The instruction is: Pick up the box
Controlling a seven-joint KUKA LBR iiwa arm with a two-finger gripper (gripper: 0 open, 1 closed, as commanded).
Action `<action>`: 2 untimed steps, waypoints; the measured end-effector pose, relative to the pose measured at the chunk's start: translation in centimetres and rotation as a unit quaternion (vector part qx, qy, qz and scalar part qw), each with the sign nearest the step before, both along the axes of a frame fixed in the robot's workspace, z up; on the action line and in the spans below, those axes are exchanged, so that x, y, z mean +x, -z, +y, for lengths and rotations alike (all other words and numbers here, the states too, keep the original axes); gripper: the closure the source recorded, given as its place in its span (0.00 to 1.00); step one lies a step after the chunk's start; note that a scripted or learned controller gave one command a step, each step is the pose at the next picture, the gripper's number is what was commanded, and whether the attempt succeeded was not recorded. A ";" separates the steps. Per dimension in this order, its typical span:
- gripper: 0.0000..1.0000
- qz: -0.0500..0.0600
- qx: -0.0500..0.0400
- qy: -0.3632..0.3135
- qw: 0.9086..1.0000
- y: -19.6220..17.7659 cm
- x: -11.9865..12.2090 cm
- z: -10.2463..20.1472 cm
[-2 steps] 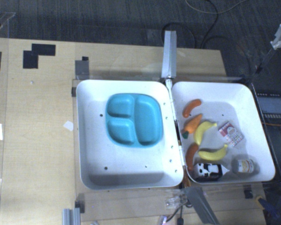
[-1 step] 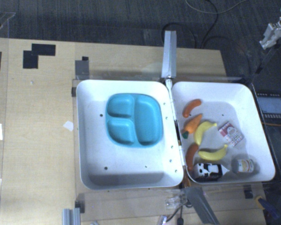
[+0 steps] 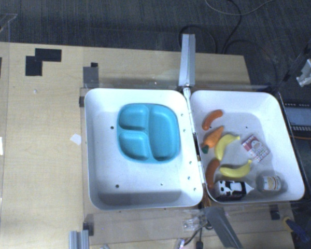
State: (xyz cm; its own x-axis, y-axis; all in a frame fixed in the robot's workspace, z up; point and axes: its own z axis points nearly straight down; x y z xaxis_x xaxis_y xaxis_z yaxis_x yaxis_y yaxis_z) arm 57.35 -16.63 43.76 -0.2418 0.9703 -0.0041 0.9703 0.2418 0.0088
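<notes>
The box (image 3: 255, 148), a small flat white carton with red print, lies tilted in the middle of the right bin (image 3: 280, 108). Yellow bananas (image 3: 224, 144) lie just to its left and below it. A pale grey piece that looks like my gripper (image 3: 309, 71) hangs at the view's upper right edge. It is outside the bin, well above and right of the box, with nothing seen in it.
The right bin also holds two orange sausage-like toys (image 3: 212, 119), a brown one (image 3: 212, 171), a black-and-white carton (image 3: 230, 189) and a small jar (image 3: 269, 182) along the front wall. A blue divided plate (image 3: 147, 132) sits in the left bin (image 3: 101, 154). A metal post (image 3: 187, 61) rises behind the bins.
</notes>
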 end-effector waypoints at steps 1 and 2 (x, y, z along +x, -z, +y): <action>1.00 0.001 0.001 0.018 1.000 0.1 -3.4 4.1; 1.00 0.001 0.001 0.023 1.000 0.1 -8.2 9.1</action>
State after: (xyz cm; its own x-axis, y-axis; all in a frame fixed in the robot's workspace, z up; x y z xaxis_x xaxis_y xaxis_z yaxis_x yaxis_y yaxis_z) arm 49.11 -7.51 43.66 -0.1968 0.9804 -0.0020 0.9804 0.1968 0.0075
